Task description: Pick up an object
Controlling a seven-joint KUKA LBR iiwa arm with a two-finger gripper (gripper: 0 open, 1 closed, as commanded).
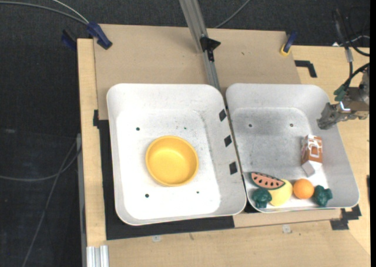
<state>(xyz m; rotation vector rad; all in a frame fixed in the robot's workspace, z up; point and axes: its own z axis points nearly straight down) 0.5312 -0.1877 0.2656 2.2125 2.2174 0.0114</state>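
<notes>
My gripper [329,116] hangs over the right bin's [276,142] far right rim; whether it is spread or closed, I cannot tell. Just below it lies an orange-and-white carton [312,149] on the bin floor. Farther toward the near edge sit an orange [303,189], a green piece [322,196], a lemon [282,193] and a watermelon slice [267,180]. Well to the left, a yellow bowl [171,160] rests in the left bin [129,142].
</notes>
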